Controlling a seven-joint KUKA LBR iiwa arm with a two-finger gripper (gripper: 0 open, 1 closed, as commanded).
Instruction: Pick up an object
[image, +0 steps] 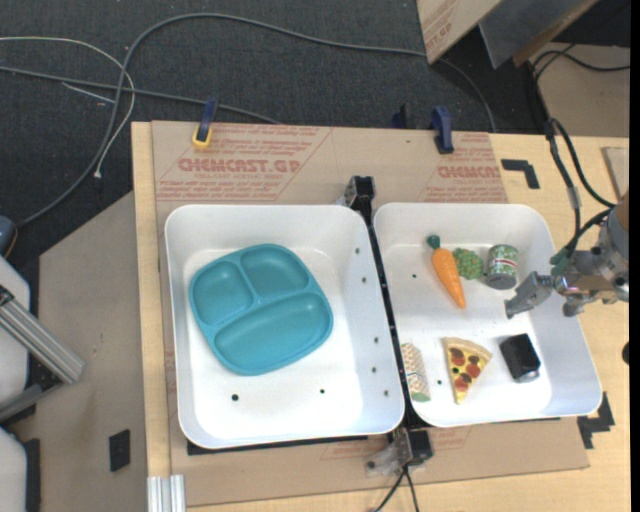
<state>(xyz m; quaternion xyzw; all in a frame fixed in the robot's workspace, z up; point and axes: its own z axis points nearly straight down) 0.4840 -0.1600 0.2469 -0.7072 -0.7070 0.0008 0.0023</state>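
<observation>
Hidden: my arm is cut off at the right edge, and I can't make out whether my gripper (527, 296) is apart or together.
Bench: cardboard sheet (270, 160) clamped under two white bins, dark carpet and cables beyond.
Left bin (185, 240): a teal divided plate (261, 308).
Right bin (420, 225): carrot (448, 275), broccoli (468, 263), small can (502, 264), pizza slice (465, 367), black block (520, 356), and a wrapped bar (413, 370) at the left wall.
Gripper: over the right bin's right side, below the can, above the black block, nothing seen between my fingers.
</observation>
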